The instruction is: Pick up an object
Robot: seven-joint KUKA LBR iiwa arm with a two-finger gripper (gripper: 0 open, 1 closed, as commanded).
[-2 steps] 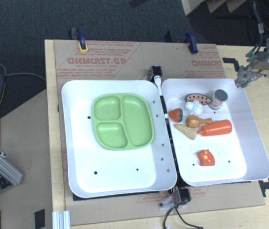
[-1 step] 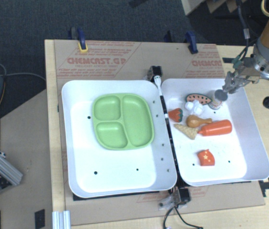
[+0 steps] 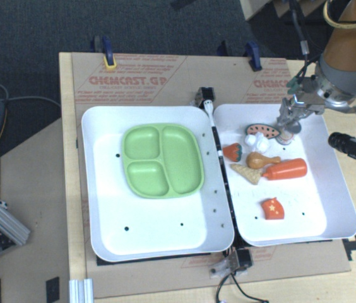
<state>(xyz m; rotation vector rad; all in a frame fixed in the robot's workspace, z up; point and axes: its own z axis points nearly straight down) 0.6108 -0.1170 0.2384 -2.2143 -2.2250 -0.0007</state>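
Pincer (image 3: 286, 131) above right bin (image 3: 329, 226), orange carrot (image 3: 285, 170) lengthwise left-right.

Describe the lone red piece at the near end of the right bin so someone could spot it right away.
Start at the right bin, the one without the green plate. Most toys cluster near the gripper; come toward the near edge from the long orange carrot. The red piece lies alone there, small and chunky with a yellow mark on top.

I am seeing the arm (image 3: 348, 49) reaching in from the right, wrist angled down, gripper (image 3: 285, 133) pointing downward, low.
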